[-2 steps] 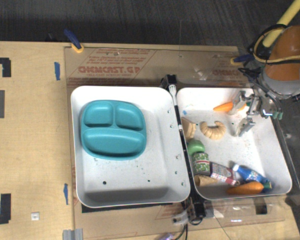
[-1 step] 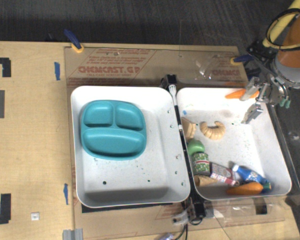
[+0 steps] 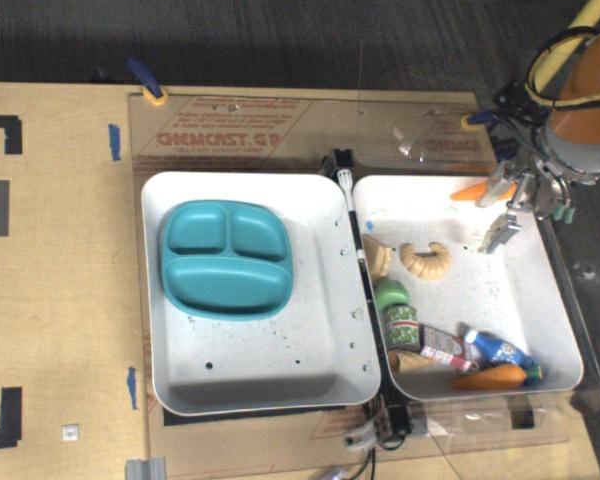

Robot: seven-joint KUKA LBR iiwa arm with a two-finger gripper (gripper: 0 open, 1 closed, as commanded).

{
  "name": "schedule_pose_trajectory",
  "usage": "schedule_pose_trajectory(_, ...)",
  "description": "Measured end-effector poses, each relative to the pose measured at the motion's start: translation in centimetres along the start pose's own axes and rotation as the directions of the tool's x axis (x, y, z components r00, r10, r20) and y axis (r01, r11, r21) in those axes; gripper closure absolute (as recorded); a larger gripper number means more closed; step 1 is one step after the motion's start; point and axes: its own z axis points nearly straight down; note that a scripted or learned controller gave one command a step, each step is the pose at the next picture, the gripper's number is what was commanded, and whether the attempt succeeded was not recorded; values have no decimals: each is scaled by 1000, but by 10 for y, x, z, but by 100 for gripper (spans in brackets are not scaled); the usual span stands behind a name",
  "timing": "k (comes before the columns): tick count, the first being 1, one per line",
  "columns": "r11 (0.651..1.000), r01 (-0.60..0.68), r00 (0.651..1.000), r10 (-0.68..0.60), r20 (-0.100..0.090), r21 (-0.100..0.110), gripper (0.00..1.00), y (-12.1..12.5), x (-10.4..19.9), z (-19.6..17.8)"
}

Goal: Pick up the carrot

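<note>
A small orange carrot lies in the right bin near its far wall, tip pointing left. My gripper hangs over the bin's far right corner, just right of this carrot. Its two metal fingers stand apart, so it is open, with nothing between them. The far finger is right beside the carrot's thick end; I cannot tell if they touch. A second, longer orange carrot-like piece with a green end lies against the bin's near wall.
The right bin also holds a tan croissant, a green bottle, a blue item and a small packet. The left bin holds a teal divided plate. A black divider runs between the bins.
</note>
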Motion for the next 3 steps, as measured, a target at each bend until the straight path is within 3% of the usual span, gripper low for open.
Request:
schedule_pose_trajectory(1,995,100,995,-100,9,2,0,2,-3,-19)
schedule_pose_trajectory(3,996,92,996,-92,0,-1,0,1,-2,0)
